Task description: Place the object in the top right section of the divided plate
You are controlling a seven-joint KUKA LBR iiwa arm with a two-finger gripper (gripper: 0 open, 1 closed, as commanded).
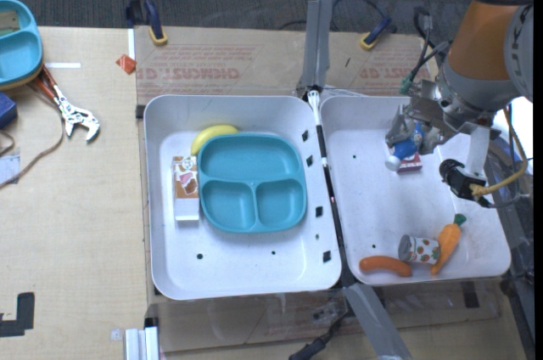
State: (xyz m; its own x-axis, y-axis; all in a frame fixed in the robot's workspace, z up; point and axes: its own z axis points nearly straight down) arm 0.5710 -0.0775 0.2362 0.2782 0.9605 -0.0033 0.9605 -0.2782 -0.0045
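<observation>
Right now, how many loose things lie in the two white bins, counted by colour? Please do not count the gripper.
Teal: 1, the divided plate
Yellow: 1, the banana
Orange: 2, the carrot and the sausage
Mixed print: 2, the small box and the can
Blue and white: 1, the object under the gripper
Total: 7

One fixed camera looks down at a slant — both white bins (161,205) in frame, arm (488,36) entering right.
</observation>
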